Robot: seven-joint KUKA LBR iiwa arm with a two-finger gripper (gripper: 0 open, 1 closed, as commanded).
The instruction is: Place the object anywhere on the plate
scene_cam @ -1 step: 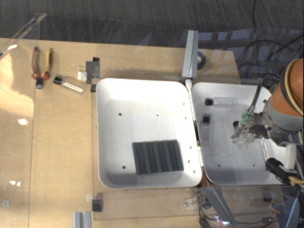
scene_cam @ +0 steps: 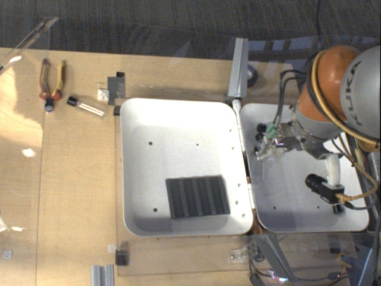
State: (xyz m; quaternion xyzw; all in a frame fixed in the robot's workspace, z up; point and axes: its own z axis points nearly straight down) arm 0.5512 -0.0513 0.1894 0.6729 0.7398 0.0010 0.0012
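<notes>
Dark ribbed plate [scene_cam: 197, 196] lies flat in the lower middle of the left bin [scene_cam: 178, 130], near the bin's lower wall. Long axis runs left to right across the frame, with the right end tipped slightly upward. Its ribs run crosswise to that, top to bottom.

Gripper [scene_cam: 264, 148] is over the upper left part of the right bin [scene_cam: 297, 210], close to the wall shared with the left bin and well apart from the plate. How far it is open cannot be told, nor whether it has hold of anything. Arm [scene_cam: 351, 94] enters from the right of the frame.

On the bench [scene_cam: 71, 189], upper left: pliers [scene_cam: 52, 82] with red and yellow handles, and a clear tube [scene_cam: 87, 105] just beside them.
</notes>
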